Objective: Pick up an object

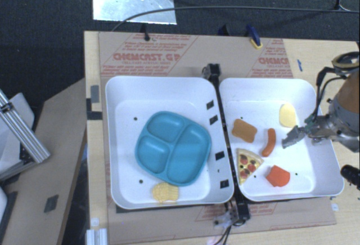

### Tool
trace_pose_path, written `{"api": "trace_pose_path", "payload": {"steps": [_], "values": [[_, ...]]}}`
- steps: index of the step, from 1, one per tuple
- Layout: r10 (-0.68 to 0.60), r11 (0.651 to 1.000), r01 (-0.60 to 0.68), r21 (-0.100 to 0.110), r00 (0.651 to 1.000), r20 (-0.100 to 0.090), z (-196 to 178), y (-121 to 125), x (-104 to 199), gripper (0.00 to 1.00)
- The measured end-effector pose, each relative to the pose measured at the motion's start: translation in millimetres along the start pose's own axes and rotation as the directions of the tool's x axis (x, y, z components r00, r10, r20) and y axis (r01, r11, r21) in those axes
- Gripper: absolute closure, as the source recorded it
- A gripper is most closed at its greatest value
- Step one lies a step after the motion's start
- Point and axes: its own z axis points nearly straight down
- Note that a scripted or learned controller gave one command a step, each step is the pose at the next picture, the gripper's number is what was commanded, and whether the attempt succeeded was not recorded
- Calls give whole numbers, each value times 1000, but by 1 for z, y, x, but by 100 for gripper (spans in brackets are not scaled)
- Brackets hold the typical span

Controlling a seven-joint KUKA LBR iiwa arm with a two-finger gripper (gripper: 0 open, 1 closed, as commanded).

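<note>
Camera view looks down on the table with two white bins side by side. The right bin has all the small stuff: a brown toast-looking piece, a sausage, a pale yellow piece, a pizza slice and a red chunk. The left bin holds a blue divided plate with a yellow crinkly thing just beside its near edge.

The arm comes in from the right and the tool hangs over the right bin, just beside the sausage, with nothing in it. Can't tell whether it's open or closed, too dark and small at this angle.

Best guess is the sausage is the target, since it's nearest. It looks like light plastic toy food, probably stiff and a bit slick, and rounded, so it could roll or squirt out. Grabbing it across the narrow middle seems smartest. The pizza slice lies flat, likely harder to get under.
</note>
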Motion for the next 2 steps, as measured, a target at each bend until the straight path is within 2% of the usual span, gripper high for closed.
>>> {"api": "trace_pose_path", "payload": {"steps": [1, 2], "values": [[1, 1000, -1, 0, 1000, 0, 42, -2, 3, 0], [0, 1000, 0, -5, 1000, 2, 29, -1, 2, 100]]}}
